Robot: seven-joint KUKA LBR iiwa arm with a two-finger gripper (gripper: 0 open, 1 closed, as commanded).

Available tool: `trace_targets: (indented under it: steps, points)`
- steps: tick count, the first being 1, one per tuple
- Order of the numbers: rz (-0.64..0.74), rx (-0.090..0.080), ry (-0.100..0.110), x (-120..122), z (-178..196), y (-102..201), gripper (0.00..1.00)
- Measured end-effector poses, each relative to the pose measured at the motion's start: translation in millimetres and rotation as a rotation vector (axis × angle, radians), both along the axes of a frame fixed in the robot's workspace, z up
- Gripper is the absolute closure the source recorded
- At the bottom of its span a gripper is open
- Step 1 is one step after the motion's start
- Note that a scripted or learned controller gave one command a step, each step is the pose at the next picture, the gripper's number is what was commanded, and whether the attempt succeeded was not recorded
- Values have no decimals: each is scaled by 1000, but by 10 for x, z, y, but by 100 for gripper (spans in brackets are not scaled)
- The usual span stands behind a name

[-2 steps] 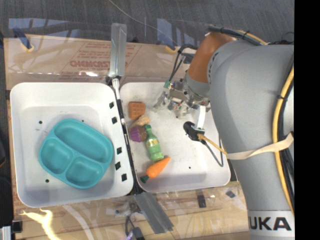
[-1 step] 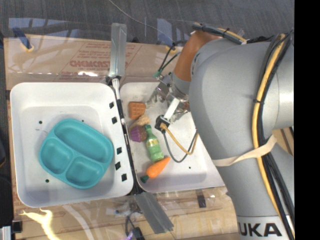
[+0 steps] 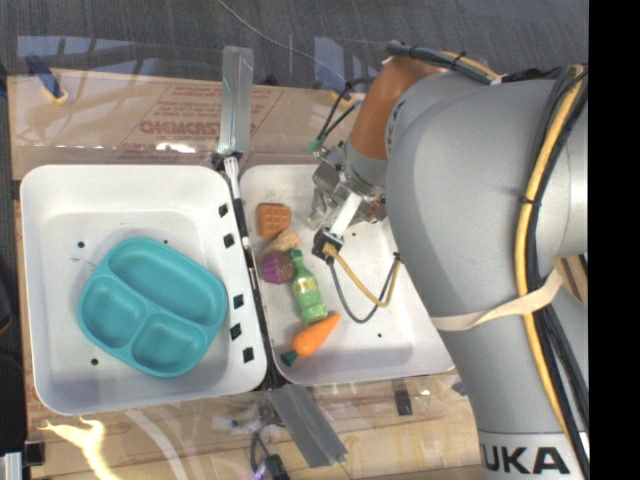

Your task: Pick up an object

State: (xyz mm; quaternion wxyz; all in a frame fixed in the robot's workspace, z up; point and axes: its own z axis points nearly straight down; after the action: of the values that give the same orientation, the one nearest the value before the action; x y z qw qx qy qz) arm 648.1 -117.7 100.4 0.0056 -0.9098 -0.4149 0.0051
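Note:
The right bin (image 3: 395, 343) holds several small toys along its left side. A brown waffle-like square (image 3: 273, 217) lies at the top, with a small beige piece (image 3: 287, 239) just below it. Under that sit a purple toy (image 3: 274, 266), a green bottle (image 3: 306, 290) and an orange carrot (image 3: 316, 335). My gripper (image 3: 326, 200) hangs over the upper middle of this bin, just right of the waffle square and apart from it. Nothing shows between its fingers.
The left bin (image 3: 60, 208) holds a teal divided plate (image 3: 151, 306). A raised divider with black clips (image 3: 240, 258) separates the two bins. The large grey arm (image 3: 480, 218) covers the right bin's right side. Cardboard lies behind the bins.

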Motion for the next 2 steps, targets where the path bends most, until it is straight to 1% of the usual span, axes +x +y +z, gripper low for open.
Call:
trace_targets:
  steps: [1,2]
  points:
    - [-286,-6,-11,-111,689,209,100]
    - [-492,-8,-8,-216,910,747,100]
